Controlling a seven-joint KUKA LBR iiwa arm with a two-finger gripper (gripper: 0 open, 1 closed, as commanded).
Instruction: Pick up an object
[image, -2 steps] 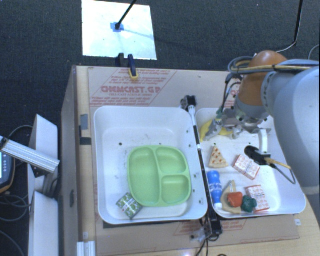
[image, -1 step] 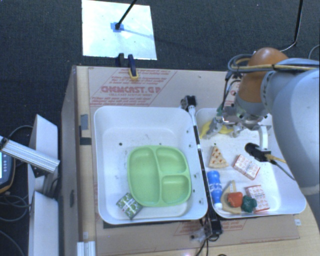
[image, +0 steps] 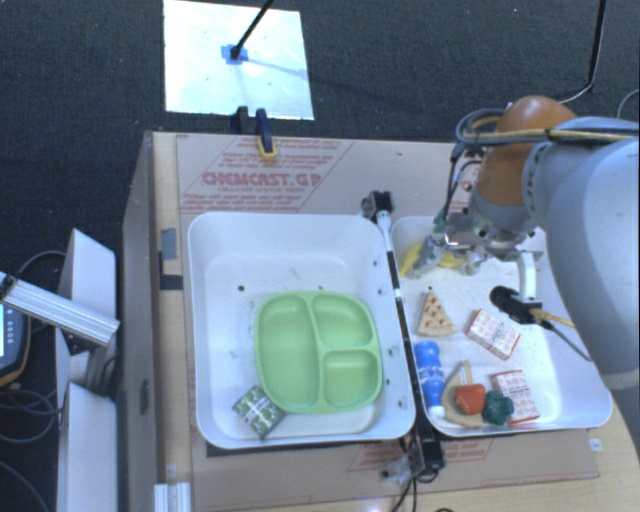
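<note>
- the bench (image: 290, 170), a brown board with red lettering, bears two shallow white bins side by side.
- the arm (image: 570, 190), grey with an orange band, comes in from the right and bends down over the far end of the right bin.
- the left bin (image: 215, 300) lies left of the black divider bar (image: 398, 300) that runs between the two bins.
- the right bin (image: 580, 400) lies right of that divider bar and carries most of the small things.
- the green plate (image: 320, 350), with three compartments, sits in the left bin, its right edge near the divider bar.
- the gripper (image: 455, 252) hangs low over the far end of the right bin, just right of the divider bar; whether it is released or clenched i cannot tell.
- the yellow object (image: 415, 262) lies at the gripper, just right of the divider bar; it is too hidden to tell if it is touched.
- the blue bottle (image: 428, 368) lies along the divider bar, on its right side.
- the pizza slice (image: 434, 316) lies right of the divider bar, beyond the blue bottle.
- two red-and-white packets (image: 494, 333) (image: 515, 392) lie further right of the divider bar.
- an orange piece (image: 469, 398) and a dark green piece (image: 496, 407) sit touching at the near end, right of the divider bar.
- the green checked packet (image: 258, 410) lies left of the divider bar, at the plate's near left corner.
</note>
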